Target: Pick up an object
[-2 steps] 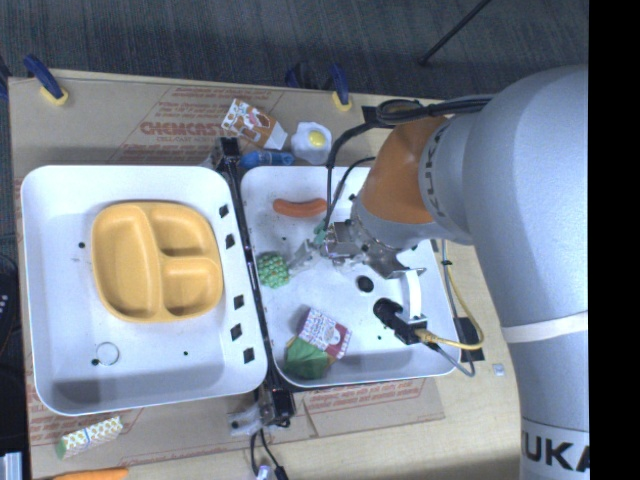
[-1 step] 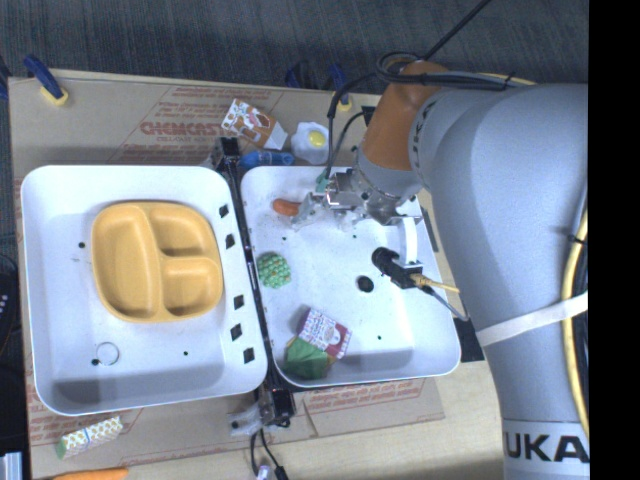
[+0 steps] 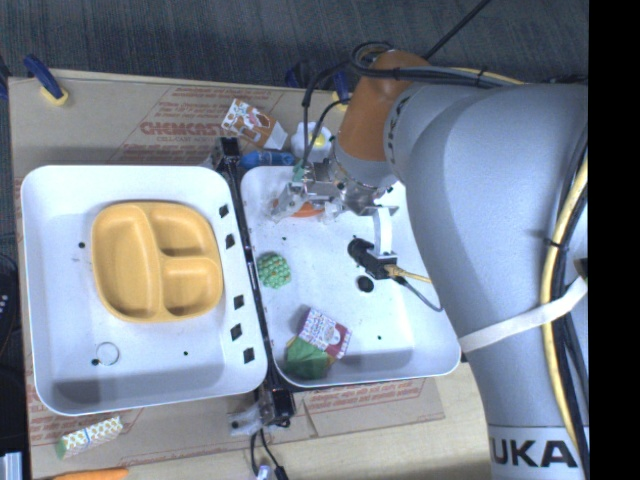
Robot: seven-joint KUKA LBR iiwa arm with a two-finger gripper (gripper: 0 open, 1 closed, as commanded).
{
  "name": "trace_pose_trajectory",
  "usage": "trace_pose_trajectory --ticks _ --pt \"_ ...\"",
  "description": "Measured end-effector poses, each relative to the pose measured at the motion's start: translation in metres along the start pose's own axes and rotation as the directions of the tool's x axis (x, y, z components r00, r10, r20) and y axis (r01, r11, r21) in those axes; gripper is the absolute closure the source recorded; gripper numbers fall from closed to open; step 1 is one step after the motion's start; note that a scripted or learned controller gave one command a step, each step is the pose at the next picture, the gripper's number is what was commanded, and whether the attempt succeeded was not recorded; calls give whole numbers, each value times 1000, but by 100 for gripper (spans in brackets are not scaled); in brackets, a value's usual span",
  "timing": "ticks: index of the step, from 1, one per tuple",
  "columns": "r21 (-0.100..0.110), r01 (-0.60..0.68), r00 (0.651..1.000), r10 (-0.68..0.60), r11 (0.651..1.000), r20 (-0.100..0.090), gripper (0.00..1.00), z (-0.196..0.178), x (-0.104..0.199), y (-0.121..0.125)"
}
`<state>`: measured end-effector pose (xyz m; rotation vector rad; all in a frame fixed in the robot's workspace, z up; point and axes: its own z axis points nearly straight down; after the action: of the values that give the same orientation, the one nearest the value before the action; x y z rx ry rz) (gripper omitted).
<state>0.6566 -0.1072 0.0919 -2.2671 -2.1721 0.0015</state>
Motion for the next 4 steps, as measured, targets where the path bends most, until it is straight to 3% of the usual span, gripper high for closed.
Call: trace_pose_trajectory --ticks 1,2,3,4 --pt "2 5 1000 -5 1000 1 100 -10 0 0" --pt "3 6 1000 -6 1000 0 0 -10 0 0" --pt "3 29 1000 -29 1000 0 0 1 11 -72" --pt "1 -84 997 84 997 0 0 0 15 -1"
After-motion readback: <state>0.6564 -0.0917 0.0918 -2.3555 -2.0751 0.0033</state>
